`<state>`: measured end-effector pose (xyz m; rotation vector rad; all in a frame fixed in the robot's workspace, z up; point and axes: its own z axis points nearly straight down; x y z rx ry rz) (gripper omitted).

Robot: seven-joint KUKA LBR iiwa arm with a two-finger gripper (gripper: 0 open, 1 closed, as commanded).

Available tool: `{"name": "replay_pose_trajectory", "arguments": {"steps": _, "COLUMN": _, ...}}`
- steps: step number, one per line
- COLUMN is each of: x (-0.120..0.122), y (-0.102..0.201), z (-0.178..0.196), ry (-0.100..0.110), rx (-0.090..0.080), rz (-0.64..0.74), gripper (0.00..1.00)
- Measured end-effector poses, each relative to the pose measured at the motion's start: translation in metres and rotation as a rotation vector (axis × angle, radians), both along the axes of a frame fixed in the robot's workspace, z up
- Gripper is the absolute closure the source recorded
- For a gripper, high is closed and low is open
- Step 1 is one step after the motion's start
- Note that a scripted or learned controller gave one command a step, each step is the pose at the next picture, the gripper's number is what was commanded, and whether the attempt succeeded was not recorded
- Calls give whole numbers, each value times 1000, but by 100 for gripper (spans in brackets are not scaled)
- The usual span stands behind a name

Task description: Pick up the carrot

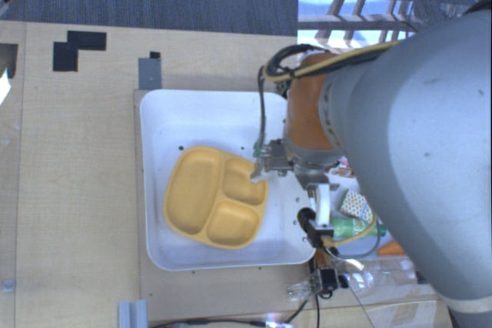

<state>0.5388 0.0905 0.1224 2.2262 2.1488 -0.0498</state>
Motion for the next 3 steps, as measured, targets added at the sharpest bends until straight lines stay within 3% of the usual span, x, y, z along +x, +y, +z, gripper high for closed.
{"name": "replay_pose_trajectory", "arguments": {"steps": 3, "x": 0, "y": 3, "z": 1, "ry": -18, "rx": 0, "rz": -63, "gripper": 0}}
